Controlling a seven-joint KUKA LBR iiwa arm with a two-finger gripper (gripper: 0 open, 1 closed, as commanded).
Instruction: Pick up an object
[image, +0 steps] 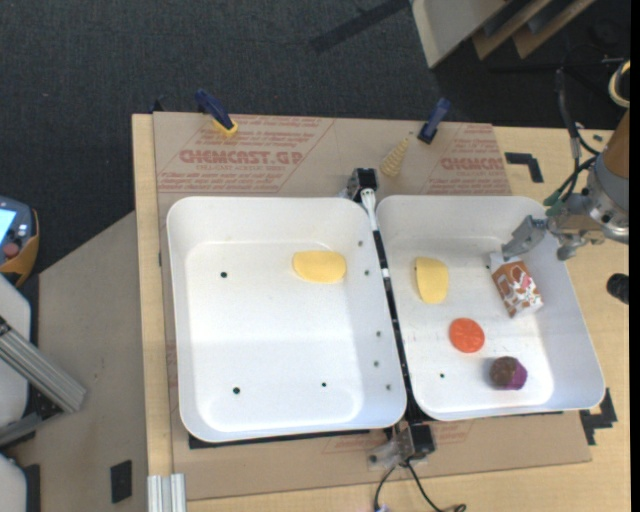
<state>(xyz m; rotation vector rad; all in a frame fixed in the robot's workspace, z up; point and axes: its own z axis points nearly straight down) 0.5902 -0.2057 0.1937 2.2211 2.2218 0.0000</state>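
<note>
A KUKA arm's gripper hangs over the right bin at about 2 o'clock in the camera view, w/ nothing between its fingers. The grey fingers look spread apart, one tip angling down toward 8 o'clock, just above a red-and-white packet lying near the bin's 3 o'clock wall. Whether a fingertip touches the packet can't be told from this slant.

Other candidates in the same bin: a yellow piece at roughly 10 o'clock of the bin floor, an orange disc near centre, and a purple ball toward 5 o'clock, all apart from each other and from the gripper. The left bin holds one more yellow item toward its 12 o'clock side, well apart from the arm.

Progress, as judged here: approach is made, pick is not. No object is lifted; all five rest on bin floors. Left to do: descend on a target (the packet looks likeliest, being nearest), close on it, and raise it clear.
</note>
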